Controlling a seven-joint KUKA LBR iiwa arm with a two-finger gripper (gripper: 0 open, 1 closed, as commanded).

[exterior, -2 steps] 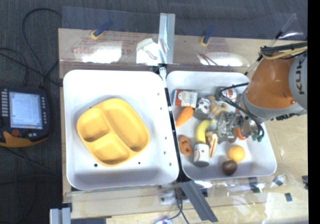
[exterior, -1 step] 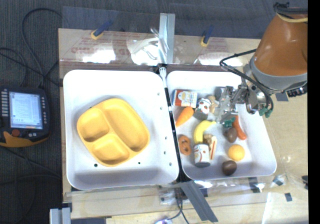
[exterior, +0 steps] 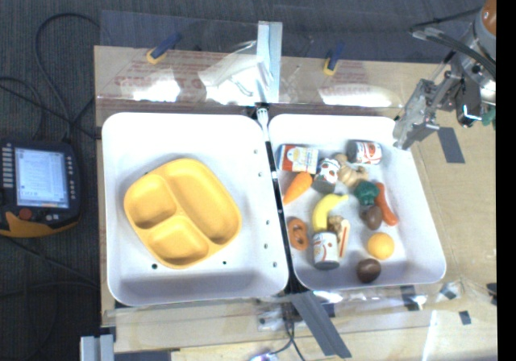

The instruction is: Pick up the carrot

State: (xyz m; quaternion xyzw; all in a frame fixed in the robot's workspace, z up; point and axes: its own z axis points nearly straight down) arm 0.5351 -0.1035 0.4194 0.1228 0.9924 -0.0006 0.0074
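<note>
Dark grey carpet all round, with a pale wooden bench (exterior: 472,214) in the middle carrying two shallow white bins side by side. Behind the bins, crumpled clear plastic sheeting (exterior: 234,77), too glary to read in any detail. At the left margin, on the carpet, a black handheld pendant with a lit screen (exterior: 36,184), clipped by the frame edge. Left white bin (exterior: 113,182) holding a yellow plastic tray with three compartments (exterior: 181,210). Right white bin (exterior: 431,230) crowded with small toy foods, several too small or overlapped to name. Grey metal two-finger gripper (exterior: 403,135) hanging over the upper right corner of the right bin, apart from everything in it; arm cut off by the right edge; open or closed: cannot tell. Orange tapered toy carrot (exterior: 297,186) lying in the upper left part of the right bin, near the wall shared with the left bin, slanted with its narrow end toward the lower left. Sits just below a red and white carton (exterior: 300,159) and just left of a yellow toy banana (exterior: 328,208); well apart from the gripper, uncovered.
</note>
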